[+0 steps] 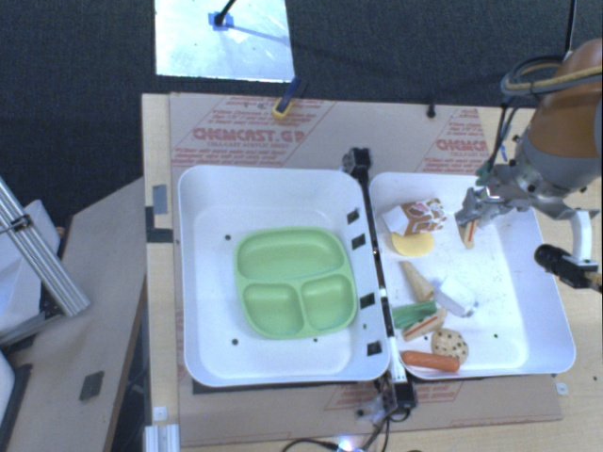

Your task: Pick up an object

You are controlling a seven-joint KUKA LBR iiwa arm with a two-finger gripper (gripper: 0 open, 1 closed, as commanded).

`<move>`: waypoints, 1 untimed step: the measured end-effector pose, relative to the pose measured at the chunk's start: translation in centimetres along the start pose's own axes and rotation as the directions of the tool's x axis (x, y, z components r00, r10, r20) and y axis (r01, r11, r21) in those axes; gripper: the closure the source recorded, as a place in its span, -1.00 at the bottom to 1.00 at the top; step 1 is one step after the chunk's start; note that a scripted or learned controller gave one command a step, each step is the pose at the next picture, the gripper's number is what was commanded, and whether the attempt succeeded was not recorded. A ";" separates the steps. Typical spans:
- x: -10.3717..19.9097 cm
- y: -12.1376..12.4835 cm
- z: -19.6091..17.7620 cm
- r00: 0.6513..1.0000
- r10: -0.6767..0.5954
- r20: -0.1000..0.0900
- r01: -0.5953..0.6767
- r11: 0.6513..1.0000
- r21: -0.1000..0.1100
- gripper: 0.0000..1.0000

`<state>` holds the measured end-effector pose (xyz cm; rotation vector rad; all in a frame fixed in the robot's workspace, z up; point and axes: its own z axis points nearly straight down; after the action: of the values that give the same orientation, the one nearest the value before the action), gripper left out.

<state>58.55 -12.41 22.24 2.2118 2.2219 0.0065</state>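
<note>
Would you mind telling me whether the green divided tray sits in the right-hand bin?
No, the green tray lies in the left bin, apart from the food items in the right bin.

green tray [287, 252], white bins [203, 281], orange carrot [431, 361], yellow disc [412, 244], speckled tan cookie [450, 345].

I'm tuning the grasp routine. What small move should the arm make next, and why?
Probably a short move down and toward the left bin: the gripper hangs over the right bin above bare floor, with the yellow disc and the red-and-white toy just beside it.
</note>
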 end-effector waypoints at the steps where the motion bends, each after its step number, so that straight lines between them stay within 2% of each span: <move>1: 5.4 1.5 -1.1 1.000 -0.006 -0.004 0.006 1.000 0.004 1.00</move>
<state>60.04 -6.98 23.40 2.2090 2.2320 0.0064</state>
